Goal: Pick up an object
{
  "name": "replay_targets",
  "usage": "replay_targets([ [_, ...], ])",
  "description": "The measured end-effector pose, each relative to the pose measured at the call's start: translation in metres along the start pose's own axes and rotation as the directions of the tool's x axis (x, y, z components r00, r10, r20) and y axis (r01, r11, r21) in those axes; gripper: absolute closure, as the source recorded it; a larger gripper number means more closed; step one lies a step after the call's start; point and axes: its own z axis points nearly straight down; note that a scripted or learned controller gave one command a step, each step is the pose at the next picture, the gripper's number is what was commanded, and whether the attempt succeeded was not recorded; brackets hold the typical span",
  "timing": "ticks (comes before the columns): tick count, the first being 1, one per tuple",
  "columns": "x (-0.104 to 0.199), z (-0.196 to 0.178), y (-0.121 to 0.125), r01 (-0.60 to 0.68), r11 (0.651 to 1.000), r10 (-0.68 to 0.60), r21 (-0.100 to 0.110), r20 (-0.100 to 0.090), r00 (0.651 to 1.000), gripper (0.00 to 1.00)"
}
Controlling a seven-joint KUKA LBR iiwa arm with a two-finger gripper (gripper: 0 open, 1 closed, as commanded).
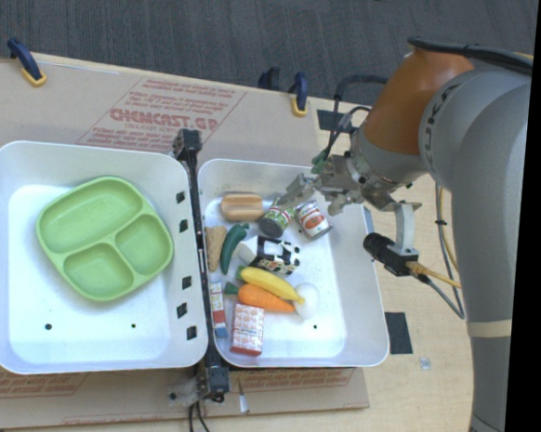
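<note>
Red-and-white carton (248,329), orange carrot (266,299), yellow banana (270,282) were seen nearest in right white bin (361,311). Beyond, gripper (301,202) was poised over small red-labelled can (314,221); finger state could not be told. Approach step was judged; descent and closing were called for.

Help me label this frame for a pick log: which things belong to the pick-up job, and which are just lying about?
Part of the job:
hand
can
dark can
bread roll
banana
carrot
cow figure
green pepper
carton

Lying about:
green divided plate
blue clamps
</note>
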Motion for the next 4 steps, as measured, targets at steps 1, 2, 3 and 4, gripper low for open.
replay_targets([
  [1, -0.051, -0.033, -0.066, -0.002, 1.000, 0.002, -0.002, 0.000, 1.000, 0.00],
  [2, -0.060, 0.099, -0.136, 0.000, 1.000, 0.000, 0.001, -0.001, 1.000, 0.00],
  [3, -0.061, 0.088, -0.134, 0.006, 1.000, -0.006, 0.000, 0.000, 1.000, 1.00],
  [4, -0.049, -0.034, -0.134, 0.000, 1.000, 0.000, -0.006, 0.002, 1.000, 1.00],
])
